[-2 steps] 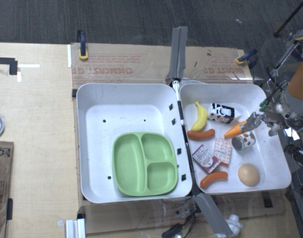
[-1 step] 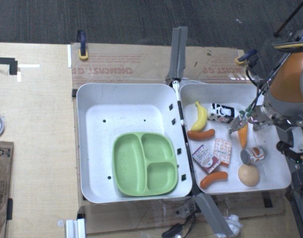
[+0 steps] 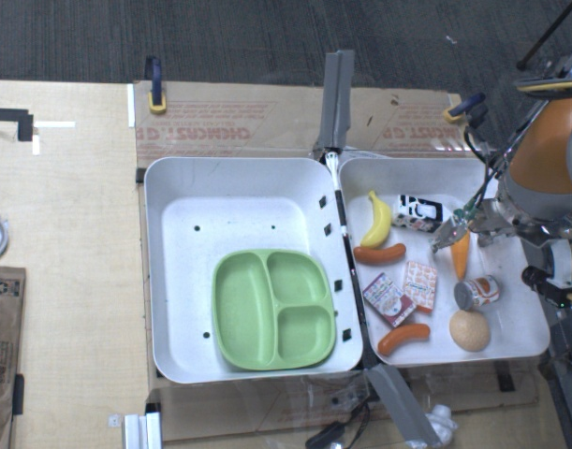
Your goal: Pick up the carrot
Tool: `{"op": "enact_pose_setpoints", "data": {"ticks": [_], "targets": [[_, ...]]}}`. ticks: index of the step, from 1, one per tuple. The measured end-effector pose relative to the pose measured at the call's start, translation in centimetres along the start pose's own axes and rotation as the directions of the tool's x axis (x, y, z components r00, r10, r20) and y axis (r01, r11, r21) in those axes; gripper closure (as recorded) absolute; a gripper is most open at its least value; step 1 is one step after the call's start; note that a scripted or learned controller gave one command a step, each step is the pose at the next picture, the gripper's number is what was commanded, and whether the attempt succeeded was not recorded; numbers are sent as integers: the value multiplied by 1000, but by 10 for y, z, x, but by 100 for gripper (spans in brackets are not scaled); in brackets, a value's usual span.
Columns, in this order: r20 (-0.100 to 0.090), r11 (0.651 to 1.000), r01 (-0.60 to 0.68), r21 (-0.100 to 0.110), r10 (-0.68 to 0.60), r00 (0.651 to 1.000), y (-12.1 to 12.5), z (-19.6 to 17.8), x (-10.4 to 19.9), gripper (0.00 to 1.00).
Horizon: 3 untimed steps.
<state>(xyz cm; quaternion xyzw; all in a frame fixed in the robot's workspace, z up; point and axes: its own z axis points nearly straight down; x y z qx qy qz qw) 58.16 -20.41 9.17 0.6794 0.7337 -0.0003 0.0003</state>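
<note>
The orange carrot [image 3: 461, 256] is in the right bin [image 3: 534, 349], standing lengthwise with its thick end toward the back. My gripper [image 3: 462, 229] hangs right over that thick end, reaching in from the right below the arm's orange band [image 3: 548, 148]. The gripper's body hides the carrot's top, so whether they touch is unclear.
Around the carrot lie a banana [image 3: 378, 219], two sausages [image 3: 380, 254] [image 3: 403, 338], a black-and-white carton [image 3: 419, 210], two snack packets [image 3: 419, 285], a small can [image 3: 476, 292] and a tan egg-shaped item [image 3: 469, 330]. The left bin [image 3: 173, 204] holds a green divided plate [image 3: 273, 309].
</note>
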Motion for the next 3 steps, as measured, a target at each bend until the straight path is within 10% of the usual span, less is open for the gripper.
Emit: {"op": "enact_pose_setpoints", "data": {"ticks": [1,2,3], "targets": [[1,1000,-1,-1,1,1000,0,-9,0,100],[-2,974,-226,1,226,974,-11,0,-16,100],[0,976,-217,2,217,976,-17,-108,69,100]]}}
